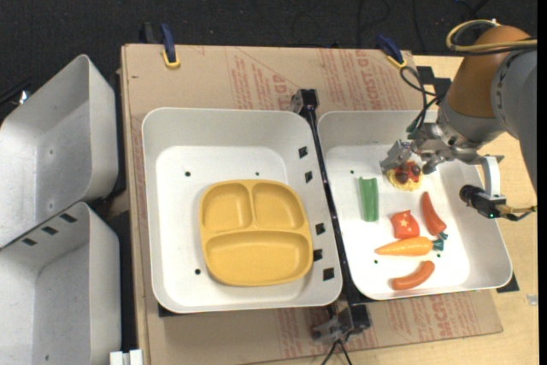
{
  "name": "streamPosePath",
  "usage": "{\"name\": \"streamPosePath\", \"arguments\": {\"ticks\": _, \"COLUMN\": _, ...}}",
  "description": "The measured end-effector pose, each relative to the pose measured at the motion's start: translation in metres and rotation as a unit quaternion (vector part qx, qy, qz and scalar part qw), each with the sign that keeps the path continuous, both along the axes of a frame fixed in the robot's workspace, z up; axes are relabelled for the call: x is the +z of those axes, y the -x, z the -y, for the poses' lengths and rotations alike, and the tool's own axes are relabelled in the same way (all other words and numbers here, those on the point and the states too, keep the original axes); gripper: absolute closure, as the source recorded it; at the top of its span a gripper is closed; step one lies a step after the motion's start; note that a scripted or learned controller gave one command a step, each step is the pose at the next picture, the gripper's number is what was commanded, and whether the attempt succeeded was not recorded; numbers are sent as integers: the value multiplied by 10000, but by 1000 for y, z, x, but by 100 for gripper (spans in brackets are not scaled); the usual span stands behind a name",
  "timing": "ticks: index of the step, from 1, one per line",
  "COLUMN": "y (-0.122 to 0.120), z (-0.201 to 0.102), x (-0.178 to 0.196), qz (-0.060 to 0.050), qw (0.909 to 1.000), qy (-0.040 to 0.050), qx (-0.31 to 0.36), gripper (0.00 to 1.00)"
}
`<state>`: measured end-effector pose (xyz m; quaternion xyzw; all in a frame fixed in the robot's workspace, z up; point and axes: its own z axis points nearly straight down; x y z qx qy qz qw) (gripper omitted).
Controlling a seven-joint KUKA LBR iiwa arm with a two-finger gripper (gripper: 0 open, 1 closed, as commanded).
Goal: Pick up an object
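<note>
Jaws' state unclear, over small yellow-red item [404, 175]; five other food pieces, right bin [487, 269].

Light falls on me from overhead, bright and even across the two white bins [231, 126], which glow almost washed out on their flat floors. My arm [487, 90] throws a soft shadow onto the right bin's wall. The yellow tray [255, 232] shows gentle sheen, no hard glare. The dark floor [256, 4] behind stays dim and grainy. Overall sharpness is modest; small things look slightly soft.
</note>
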<state>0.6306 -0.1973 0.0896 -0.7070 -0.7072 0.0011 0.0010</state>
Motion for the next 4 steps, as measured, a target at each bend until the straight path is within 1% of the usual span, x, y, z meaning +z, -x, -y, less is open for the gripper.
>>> {"name": "streamPosePath", "arguments": {"ticks": 1, "y": -4, "z": 0, "x": 17, "qz": 62, "qw": 10000, "qy": 17, "qx": 7, "gripper": 100}}
{"name": "streamPosePath", "arguments": {"ticks": 2, "y": -3, "z": -2, "x": 80, "qz": 47, "qw": 10000, "qy": 8, "qx": 9, "gripper": 100}}
{"name": "streamPosePath", "arguments": {"ticks": 3, "y": 4, "z": -4, "x": 129, "qz": 45, "qw": 10000, "qy": 9, "qx": 9, "gripper": 100}}
{"name": "streamPosePath", "arguments": {"ticks": 4, "y": 3, "z": -4, "x": 162, "qz": 42, "qw": 10000, "qy": 9, "qx": 10, "gripper": 100}}
